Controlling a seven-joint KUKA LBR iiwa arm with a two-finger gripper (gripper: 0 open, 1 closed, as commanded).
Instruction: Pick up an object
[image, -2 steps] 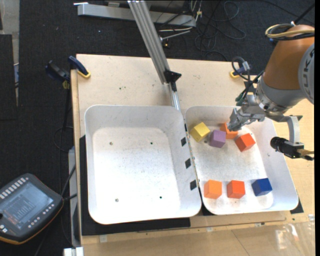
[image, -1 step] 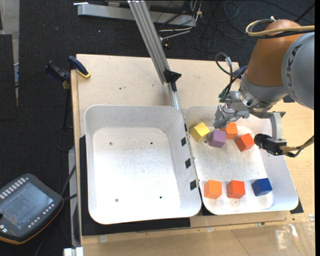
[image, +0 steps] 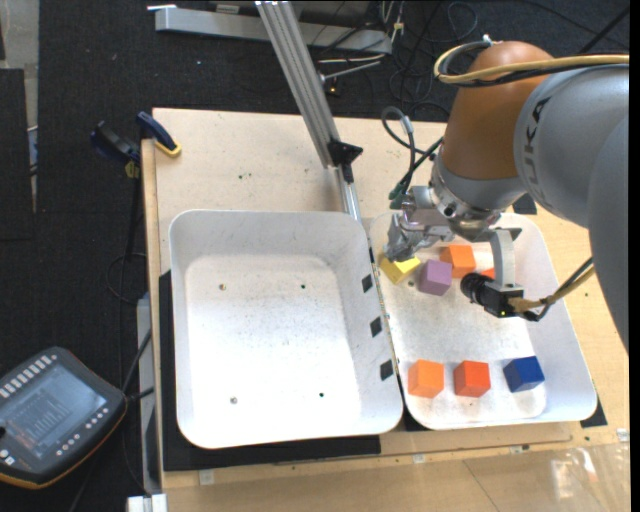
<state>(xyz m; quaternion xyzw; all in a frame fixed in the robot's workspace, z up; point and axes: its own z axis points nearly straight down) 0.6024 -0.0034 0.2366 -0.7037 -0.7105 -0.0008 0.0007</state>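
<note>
1. Fingers (image: 405, 243) sit low over the right bin (image: 565, 395), near its upper left corner; whether they're spread or pressed together, I cannot tell.
2. Yellow block (image: 400, 268) lies just below them, close by, contact unclear.
3. Purple block (image: 435, 277) is just to their lower right, beside the yellow one.
4. An orange block (image: 461, 258) sits to their right, partly under the wrist.
5. Well below: two orange blocks (image: 427, 378) (image: 472, 379) and a blue block (image: 523, 373) in a row.
6. Left bin (image: 190, 300) lies off to their left on the table (image: 250, 170).
</note>
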